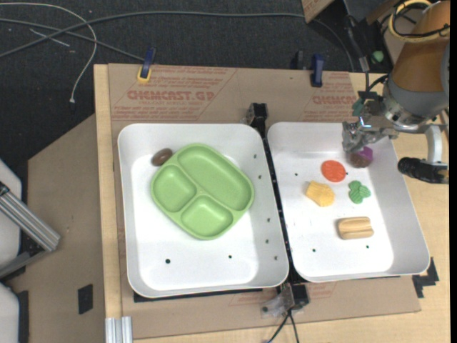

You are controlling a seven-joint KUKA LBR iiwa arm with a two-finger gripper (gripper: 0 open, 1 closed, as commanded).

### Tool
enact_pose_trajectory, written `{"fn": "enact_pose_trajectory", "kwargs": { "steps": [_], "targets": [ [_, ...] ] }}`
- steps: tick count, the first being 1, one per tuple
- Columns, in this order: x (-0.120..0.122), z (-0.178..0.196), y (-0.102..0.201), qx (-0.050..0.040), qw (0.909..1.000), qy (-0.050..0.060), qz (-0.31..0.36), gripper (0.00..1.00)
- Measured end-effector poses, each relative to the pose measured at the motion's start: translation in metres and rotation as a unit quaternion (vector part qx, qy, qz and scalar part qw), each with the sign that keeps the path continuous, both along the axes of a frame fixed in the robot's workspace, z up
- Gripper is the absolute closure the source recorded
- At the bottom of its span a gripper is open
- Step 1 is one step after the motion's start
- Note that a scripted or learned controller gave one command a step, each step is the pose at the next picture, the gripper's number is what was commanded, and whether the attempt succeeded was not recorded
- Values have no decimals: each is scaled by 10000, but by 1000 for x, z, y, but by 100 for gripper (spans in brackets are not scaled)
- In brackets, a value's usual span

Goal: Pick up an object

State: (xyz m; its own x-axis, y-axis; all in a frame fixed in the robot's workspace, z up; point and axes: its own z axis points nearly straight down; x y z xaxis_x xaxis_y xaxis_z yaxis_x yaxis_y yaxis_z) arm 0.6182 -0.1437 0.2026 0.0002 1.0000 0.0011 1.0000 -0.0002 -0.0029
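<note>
Gripper (359, 143) sits low over the right bin's (300, 256) far corner, right on a purple object (363, 157); whether it is clenched, I cannot tell. Nearby lie a red piece (333, 170), a yellow one (320, 194), a green one (358, 191) and a bread roll (354, 228).

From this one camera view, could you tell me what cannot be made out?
- Gripper finger state: too small and dark, seen from above.
- Purple object: partly covered by the gripper; its shape and any grasp are unclear.
- Small brown object beside the green tray: too small to identify.
</note>
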Motion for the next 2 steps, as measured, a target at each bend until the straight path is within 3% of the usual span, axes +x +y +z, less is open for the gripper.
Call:
{"fn": "enact_pose_trajectory", "kwargs": {
  "steps": [1,2],
  "targets": [
    [-10,-49,0,4,10000,15,-2,0],
    [-1,-105,1,5,10000,17,9,0]
  ]
}}
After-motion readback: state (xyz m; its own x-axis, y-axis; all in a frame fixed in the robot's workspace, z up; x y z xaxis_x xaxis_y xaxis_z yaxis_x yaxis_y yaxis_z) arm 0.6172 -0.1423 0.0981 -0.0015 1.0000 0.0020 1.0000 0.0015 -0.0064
